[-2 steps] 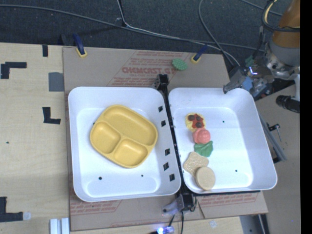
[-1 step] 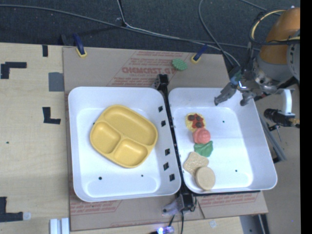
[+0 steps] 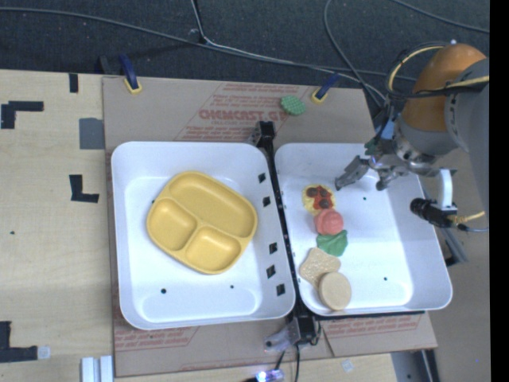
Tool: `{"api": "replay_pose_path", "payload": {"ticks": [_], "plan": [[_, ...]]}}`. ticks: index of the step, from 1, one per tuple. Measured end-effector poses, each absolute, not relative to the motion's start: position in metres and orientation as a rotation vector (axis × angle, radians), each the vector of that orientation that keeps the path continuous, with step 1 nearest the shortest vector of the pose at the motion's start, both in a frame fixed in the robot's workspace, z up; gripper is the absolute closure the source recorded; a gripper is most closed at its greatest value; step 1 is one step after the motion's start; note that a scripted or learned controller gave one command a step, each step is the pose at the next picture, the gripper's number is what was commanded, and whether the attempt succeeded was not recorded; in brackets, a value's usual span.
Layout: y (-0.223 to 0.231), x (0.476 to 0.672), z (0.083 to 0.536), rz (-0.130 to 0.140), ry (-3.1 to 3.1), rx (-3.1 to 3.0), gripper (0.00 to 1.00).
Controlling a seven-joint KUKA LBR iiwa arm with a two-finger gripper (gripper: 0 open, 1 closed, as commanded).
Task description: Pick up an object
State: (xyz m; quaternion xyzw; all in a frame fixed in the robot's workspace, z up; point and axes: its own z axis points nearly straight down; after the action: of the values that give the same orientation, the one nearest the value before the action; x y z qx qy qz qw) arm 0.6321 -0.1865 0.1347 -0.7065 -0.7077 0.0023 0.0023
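Camera view: looked down at a slant on two white bins set side by side on the tabletop (image 3: 48,237).
Arm: grey with an orange band, it reached in from the right, above the right bin's (image 3: 413,269) upper part.
End effector (image 3: 366,175): hung over bare bin floor, its two dark fingers spread apart, nothing between them.
Task objects: a row of toy foods lay along the right bin's left side, left of and below the end effector, apart from it.
Row, top to bottom: a small pizza slice (image 3: 318,196), a pink-red fruit (image 3: 328,222), a green leafy piece (image 3: 334,243), a tan bread slice (image 3: 317,265), a round cookie (image 3: 335,290).
Left bin (image 3: 135,293): held a yellow divided tray (image 3: 202,221).
Cardboard beyond the bins: a small green piece (image 3: 293,106) lay there.
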Motion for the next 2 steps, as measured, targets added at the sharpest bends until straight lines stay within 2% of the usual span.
{"api": "replay_pose_path", "payload": {"ticks": [1, 2], "plan": [[-0.186, 0.634, 0.086, -0.004, -2.225, -2.224, 0.0], [-0.183, 0.637, 0.1, -0.014, -2.229, -2.222, 1.0]]}}
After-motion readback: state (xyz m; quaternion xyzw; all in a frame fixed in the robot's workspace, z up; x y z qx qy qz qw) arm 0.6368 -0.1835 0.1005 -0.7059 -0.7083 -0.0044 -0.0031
